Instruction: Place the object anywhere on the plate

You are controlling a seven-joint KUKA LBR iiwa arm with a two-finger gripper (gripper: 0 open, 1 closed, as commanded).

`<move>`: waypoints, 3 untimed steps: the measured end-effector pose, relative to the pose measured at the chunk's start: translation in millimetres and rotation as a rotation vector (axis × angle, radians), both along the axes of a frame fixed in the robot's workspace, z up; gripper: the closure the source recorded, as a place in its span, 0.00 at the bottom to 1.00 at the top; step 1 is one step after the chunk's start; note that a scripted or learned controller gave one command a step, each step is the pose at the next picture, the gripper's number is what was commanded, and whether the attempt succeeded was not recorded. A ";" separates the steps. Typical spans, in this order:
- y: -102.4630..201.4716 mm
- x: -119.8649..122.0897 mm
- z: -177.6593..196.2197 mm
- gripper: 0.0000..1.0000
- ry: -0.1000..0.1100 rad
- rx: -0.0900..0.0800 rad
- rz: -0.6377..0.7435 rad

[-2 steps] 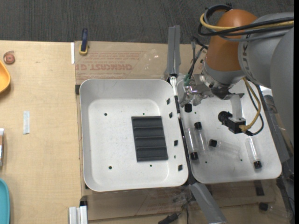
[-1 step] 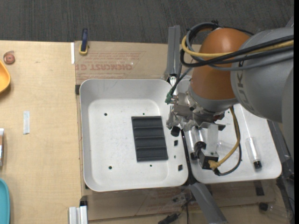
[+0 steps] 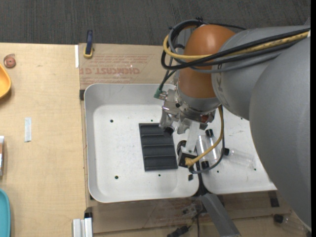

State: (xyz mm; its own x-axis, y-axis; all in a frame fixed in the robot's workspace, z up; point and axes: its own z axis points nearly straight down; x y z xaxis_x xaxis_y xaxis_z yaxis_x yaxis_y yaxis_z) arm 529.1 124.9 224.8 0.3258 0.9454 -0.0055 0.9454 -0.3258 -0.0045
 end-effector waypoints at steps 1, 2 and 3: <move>31.9 34.1 2.3 1.00 -0.002 0.001 0.227; 64.9 101.7 -21.7 1.00 -0.002 0.001 0.252; 83.1 55.2 2.5 1.00 -0.002 0.001 0.319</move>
